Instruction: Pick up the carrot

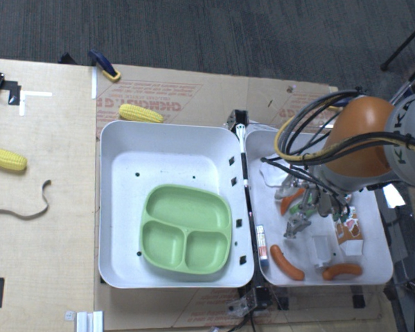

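1. Carrot (291, 199) — an orange stub in the right bin (377, 273), in its upper left part, partly hidden by the arm's cables and wrist.
2. The gripper (298, 225) hangs over the same bin, just below and slightly right of the carrot; the carrot lies beside it, near the wrist, not between the fingertips.
3. Whether the fingers are apart or together cannot be told — hardware and shadow blur them, and nothing is seen clamped in them.
4. The arm (361, 145) comes in from the right, its orange band above the wrist, with black and yellow cables looping over the right bin's upper edge.
5. Also in the right bin: a sausage (287, 262) near the lower left, a second sausage (341, 271) at the lower right, and a small carton (350, 232) by the right wall.
6. The left bin (115, 212) holds a green tray (187, 229) with three compartments.
7. On the bench outside the bins: a corn cob (140, 113) just above the left bin, another cob (5, 159) at the far left, and a dark cord (25, 211) below it.
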`<move>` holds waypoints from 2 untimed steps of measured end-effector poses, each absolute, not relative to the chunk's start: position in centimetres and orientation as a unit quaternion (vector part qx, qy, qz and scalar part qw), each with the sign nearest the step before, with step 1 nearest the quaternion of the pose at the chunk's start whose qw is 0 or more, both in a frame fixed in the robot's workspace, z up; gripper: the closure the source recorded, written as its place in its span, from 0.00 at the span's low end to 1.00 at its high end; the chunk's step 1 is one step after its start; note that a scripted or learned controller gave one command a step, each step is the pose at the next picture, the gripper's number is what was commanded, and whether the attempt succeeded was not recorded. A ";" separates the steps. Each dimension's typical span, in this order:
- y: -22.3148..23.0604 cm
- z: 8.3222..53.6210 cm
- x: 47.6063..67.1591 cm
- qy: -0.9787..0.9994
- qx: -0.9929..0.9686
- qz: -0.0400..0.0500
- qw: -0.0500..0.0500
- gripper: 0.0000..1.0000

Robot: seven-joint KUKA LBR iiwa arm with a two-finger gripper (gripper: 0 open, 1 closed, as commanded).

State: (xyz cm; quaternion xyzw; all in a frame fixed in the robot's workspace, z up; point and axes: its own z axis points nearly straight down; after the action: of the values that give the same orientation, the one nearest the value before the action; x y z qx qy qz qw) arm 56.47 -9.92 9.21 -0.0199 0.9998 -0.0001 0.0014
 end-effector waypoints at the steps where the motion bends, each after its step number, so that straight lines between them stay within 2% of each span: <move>1: -11.9 9.3 48.9 1.000 -0.014 -0.001 0.004 0.00; 2: -17.0 9.2 50.9 0.987 0.158 0.000 0.003 0.00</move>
State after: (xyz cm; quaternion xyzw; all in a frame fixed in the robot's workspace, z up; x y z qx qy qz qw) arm 50.93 -17.01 9.22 0.1577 0.9875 -0.0005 0.0025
